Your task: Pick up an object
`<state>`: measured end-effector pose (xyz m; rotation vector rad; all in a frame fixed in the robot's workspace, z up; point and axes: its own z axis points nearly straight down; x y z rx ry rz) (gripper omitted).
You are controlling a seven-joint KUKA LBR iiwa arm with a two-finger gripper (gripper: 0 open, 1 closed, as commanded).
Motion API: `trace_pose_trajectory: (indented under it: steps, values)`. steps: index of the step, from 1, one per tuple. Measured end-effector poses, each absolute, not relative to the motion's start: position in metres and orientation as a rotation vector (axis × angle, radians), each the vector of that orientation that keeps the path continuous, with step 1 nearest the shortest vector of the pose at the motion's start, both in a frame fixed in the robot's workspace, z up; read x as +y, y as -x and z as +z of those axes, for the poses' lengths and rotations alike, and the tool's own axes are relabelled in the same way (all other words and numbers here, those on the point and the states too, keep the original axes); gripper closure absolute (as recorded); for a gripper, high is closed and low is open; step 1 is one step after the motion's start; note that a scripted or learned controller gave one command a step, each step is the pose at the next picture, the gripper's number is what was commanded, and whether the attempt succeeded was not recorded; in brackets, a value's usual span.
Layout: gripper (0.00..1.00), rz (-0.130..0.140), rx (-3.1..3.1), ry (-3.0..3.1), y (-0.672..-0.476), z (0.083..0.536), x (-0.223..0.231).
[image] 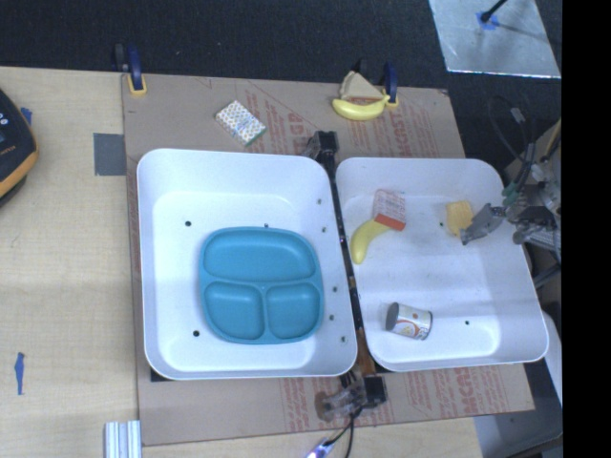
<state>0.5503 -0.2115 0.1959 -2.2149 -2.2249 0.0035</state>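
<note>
You had four candidates in the right bin [516,337], and nothing had been lifted yet. The nearest to the tool was the small yellow block [459,217], lying toward two o'clock in that bin. At about ten o'clock sat the pink-and-orange packet [389,208], with the yellow banana [363,239] just beside it at its seven o'clock, close against the bin's left wall. The small can [410,322] lay on its side at six o'clock, well apart from the rest.

The gripper [479,223] had reached in over the right rim at three o'clock, its dark tip just beside the yellow block on the block's right. You could not tell from this slant whether the fingers stood apart or together; the tip read as one dark shape, and nothing showed between them.

So I judged the step in hand to be the approach, with the grasp not yet made. If the block was your target, the next move called for centring the tool over it rather than beside it, then descending, since a side-on contact would likely just push the block along the smooth floor.

Outward from there, the left bin [162,179] held a blue divided plate [260,284]. Beyond the bins at twelve o'clock, on the cardboard, lay a second banana [357,109] and a small patterned square [240,121].
</note>
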Motion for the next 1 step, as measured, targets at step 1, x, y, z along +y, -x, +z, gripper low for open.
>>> trace_pose_trajectory:
  steps: [1]
  values:
    - [0.00,0.006,-2.225,2.213,-0.6170,0.0902,-0.2115]
